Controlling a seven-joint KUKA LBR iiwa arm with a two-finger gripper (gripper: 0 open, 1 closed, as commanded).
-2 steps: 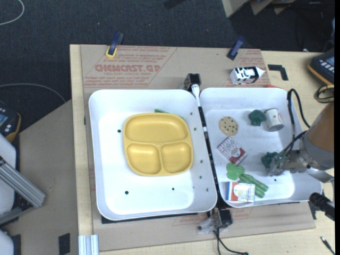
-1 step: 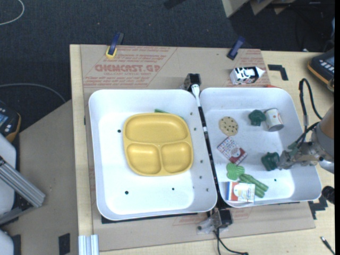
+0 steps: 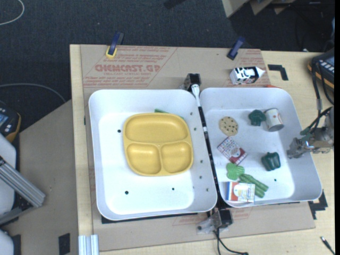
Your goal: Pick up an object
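Claw: we see it (image 3: 297,149) at the right bin's (image 3: 305,182) outer rim; grip state we cannot tell.
Progress: nothing lifted; green pepper (image 3: 271,161) lies nearest.

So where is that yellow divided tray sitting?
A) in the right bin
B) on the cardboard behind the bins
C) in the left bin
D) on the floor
C: the yellow divided tray lies in the left bin, while the right bin holds the small items such as the cookie.
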